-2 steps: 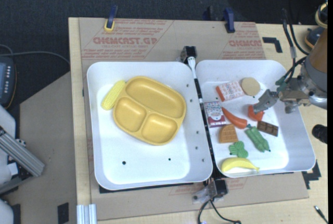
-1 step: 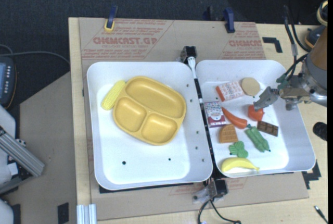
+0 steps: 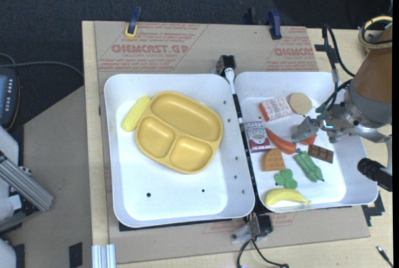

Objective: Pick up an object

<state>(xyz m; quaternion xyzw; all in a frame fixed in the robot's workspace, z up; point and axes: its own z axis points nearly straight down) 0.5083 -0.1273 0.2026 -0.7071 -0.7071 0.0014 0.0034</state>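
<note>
A glossy yellow divided tray (image 3: 177, 131) is sitting in the left bin (image 3: 118, 192) with a knobbly corn cob (image 3: 135, 113) at its nine o'clock. In the right bin (image 3: 349, 189), a smooth red chili (image 3: 280, 141) is slanting from ten toward four o'clock, its lower end lying just at eight o'clock of the gripper (image 3: 307, 130), whose opening is too blurred to judge.

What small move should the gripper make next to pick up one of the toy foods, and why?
Probably a short descent, straight down. The gripper hovers over the right bin, close above the red chili pepper and beside the chocolate bar. Nothing shows between its fingers yet, and the pepper looks nearest beneath it, so lowering onto it seems the shortest way to a grasp.
</note>
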